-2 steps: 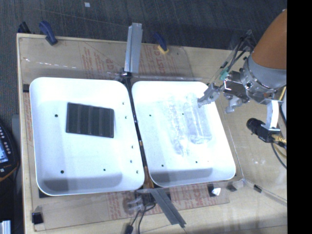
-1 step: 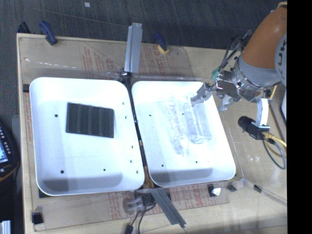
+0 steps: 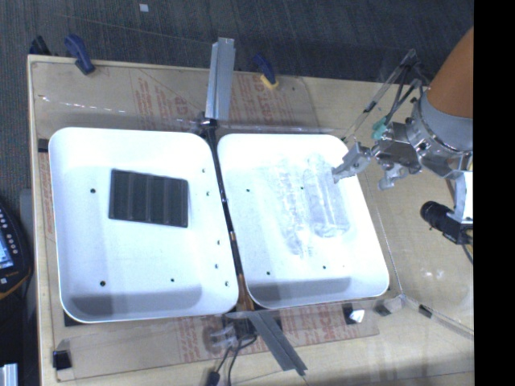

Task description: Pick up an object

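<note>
While the gripper (image 3: pixel 354 163) hangs at the right bin's (image 3: pixel 265 292) upper right rim, its state cannot be told. No pickup is evident: clear plastic bottles (image 3: pixel 318 203) lie inside; the dark pad (image 3: pixel 149 198) occupies the left bin (image 3: pixel 72 280).

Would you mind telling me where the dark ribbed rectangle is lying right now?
The dark ribbed rectangle lies flat in the left bin, in its upper-middle part, far from the end effector.
</note>
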`<act>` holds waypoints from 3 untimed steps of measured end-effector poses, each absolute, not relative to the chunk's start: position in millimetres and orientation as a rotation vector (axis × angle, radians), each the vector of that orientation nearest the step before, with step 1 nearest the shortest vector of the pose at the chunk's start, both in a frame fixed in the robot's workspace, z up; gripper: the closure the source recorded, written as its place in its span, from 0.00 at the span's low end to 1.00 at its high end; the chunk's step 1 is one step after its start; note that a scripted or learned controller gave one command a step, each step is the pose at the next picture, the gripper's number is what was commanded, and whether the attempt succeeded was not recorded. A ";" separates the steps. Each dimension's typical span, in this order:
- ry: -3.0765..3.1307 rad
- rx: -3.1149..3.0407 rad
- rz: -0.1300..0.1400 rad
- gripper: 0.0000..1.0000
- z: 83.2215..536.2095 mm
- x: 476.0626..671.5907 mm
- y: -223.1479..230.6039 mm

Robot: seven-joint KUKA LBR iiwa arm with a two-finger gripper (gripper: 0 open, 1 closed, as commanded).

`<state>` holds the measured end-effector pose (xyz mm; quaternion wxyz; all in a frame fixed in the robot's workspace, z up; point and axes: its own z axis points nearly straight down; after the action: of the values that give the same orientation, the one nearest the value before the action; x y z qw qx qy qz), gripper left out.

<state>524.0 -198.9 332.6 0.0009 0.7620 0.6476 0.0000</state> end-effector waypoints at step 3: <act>2.226 2.217 0.000 0.00 442.7 605.7 -188.7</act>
<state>605.7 -188.7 442.7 0.0001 0.7056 0.7086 0.0000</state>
